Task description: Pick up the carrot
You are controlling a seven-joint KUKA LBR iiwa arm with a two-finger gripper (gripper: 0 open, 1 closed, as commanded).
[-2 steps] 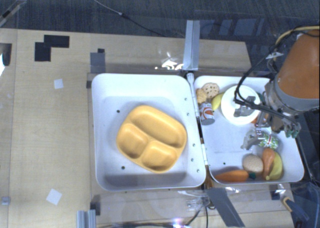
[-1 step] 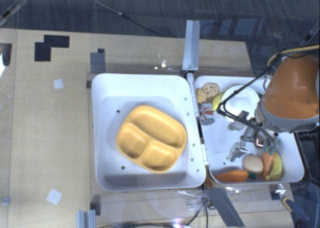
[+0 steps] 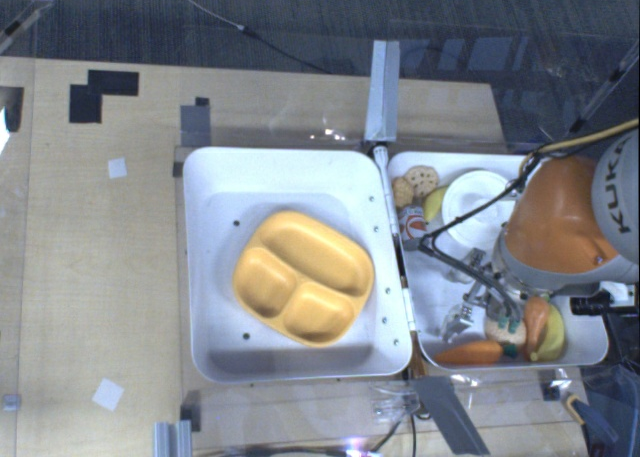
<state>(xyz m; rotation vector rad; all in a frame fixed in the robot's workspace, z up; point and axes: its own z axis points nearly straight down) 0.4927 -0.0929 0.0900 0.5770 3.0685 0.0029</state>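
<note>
Desk (image 3: 120,275): a pale wooden surface seen from above, carrying two shallow white bins side by side.
Left bin (image 3: 205,245): the larger-looking one, holding a yellow tray.
Right bin (image 3: 430,290): crowded with small toy foods, with the arm reaching into it from the right.
Arm (image 3: 560,220): grey with an orange band, bulky, covering much of the right bin's far side.
Tray (image 3: 303,276): yellow, rounded, split into compartments, lying at a slant in the middle of the left bin.
Plate (image 3: 472,200): white and round, near the back of the right bin, partly under the arm.
Carrot (image 3: 468,352): orange, lying flat against the near wall of the right bin. Its long axis runs left to right along that wall. Which end is the tip is too small to tell.
Hand (image 3: 470,313): low over the right bin, just above and beside the carrot. Its metal fingers look slightly apart and nothing sits between them.
Cookie (image 3: 418,182): tan with dark chips, in the back left corner of the right bin.
Progress: the carrot lies in the bin, not gripped and not lifted. By my judgement the hand is close, but the closing and the lift are both left to do.
</note>
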